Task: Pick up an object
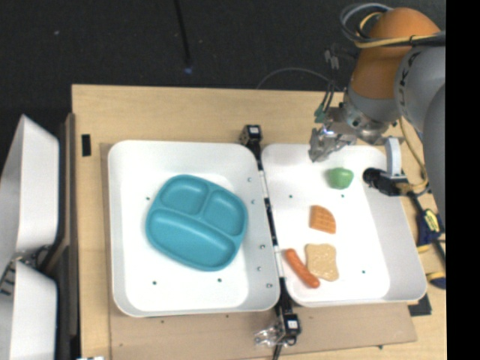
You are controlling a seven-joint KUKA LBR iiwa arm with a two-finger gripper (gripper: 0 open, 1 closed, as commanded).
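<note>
In the right bin [390, 268] sit four small items: a green piece [339, 177] near the far side, an orange wedge [322, 219] just nearer than it, a tan slice of bread [322, 261] nearer again, and a red-orange sausage [301, 268] touching the bread's left edge, close to the wall between the bins. The jaws [324, 147] hang over the bin's far-left corner, just beyond and left of the green piece, nothing seen between them; open or closed, I cannot tell. The grey arm [390, 73] reaches in from the right. The left bin [135, 276] holds a teal divided plate [196, 222]. Both bins rest on the wooden tabletop [180, 111].
</note>
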